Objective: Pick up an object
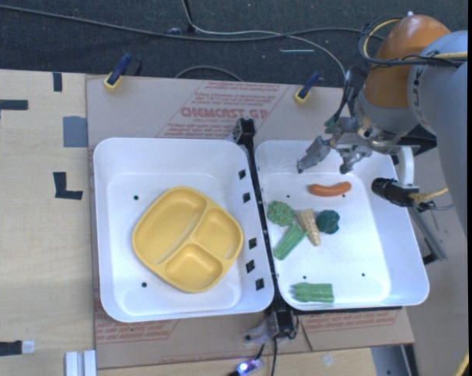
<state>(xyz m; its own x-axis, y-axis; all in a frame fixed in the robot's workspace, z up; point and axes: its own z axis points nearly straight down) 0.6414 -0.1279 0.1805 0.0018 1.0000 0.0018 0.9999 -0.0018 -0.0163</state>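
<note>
My gripper (331, 158) hangs spread wide, nothing in it, just far of the sausage (329, 188). Imo drop straight, straddle its short axis, avoid bin wall (314, 146).

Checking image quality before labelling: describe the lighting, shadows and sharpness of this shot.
Camera view: even, soft light; both white bins bright, without harsh glare; faint shadows beside the yellow plate and the sausage; small toys slightly soft; the hand is a little blurred; the dark floor at top is dim.
</note>
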